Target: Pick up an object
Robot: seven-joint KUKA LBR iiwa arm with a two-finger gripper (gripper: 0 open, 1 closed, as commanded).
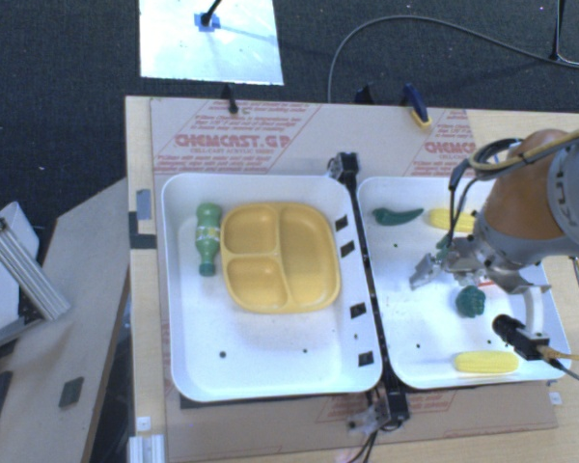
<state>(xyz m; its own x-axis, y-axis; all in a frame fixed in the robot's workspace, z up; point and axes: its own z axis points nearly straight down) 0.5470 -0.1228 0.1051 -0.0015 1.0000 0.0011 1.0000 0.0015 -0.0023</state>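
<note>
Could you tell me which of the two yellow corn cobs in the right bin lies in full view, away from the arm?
The corn cob near the bin's front edge; it lies fully exposed, while the other corn cob near the back edge is partly covered by the arm.

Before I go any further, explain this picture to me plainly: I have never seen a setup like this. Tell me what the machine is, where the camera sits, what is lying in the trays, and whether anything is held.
The picture comes from one camera fixed above a bench, looking down at a slant. The grey and orange machine on the right is a robot arm; its tool is the two-finger part at its end, hanging low over the right bin.

Two shallow white bins sit side by side. The left bin holds a yellow divided plate and a small green bottle lying beside it. The right bin holds a dark green pepper-like piece, a green lumpy toy, a yellow corn cob near the front, and another yellow piece partly hidden behind the arm.

I see nothing between the fingers, so nothing is held.
</note>
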